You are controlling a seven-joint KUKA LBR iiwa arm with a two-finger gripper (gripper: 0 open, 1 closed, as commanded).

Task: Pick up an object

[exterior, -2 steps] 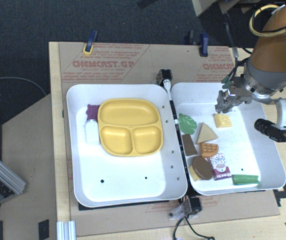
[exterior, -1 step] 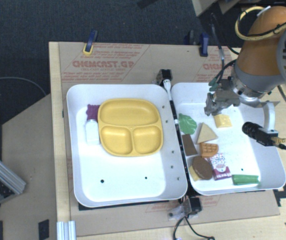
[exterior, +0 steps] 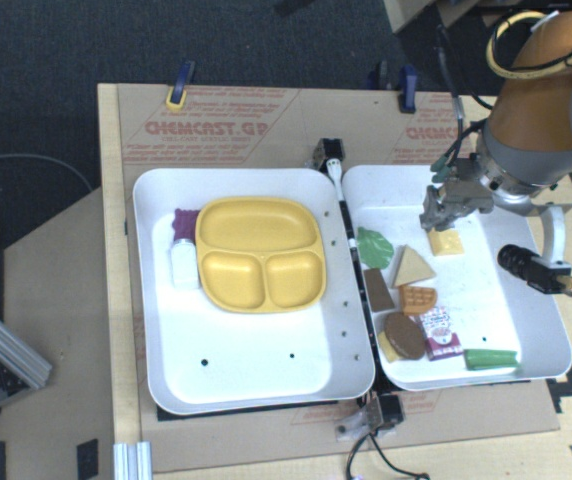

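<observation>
You are watching the hand (exterior: 448, 211) hovering beside the cheese square (exterior: 448, 242); its grip state is unclear, nothing lifted yet.

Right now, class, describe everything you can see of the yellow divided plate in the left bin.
The yellow plate looks like smooth matte plastic, a rounded rectangle with three compartments: one long one on the far side, two smaller ones nearer. It lies flat, upright, in the left bin's far half. A purple-and-white item sits against its left edge.

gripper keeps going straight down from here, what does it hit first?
Most likely the pale yellow square piece just beside the gripper in the right bin, or the bin floor next to it. Depth is hard to judge from this slanted view.
</observation>
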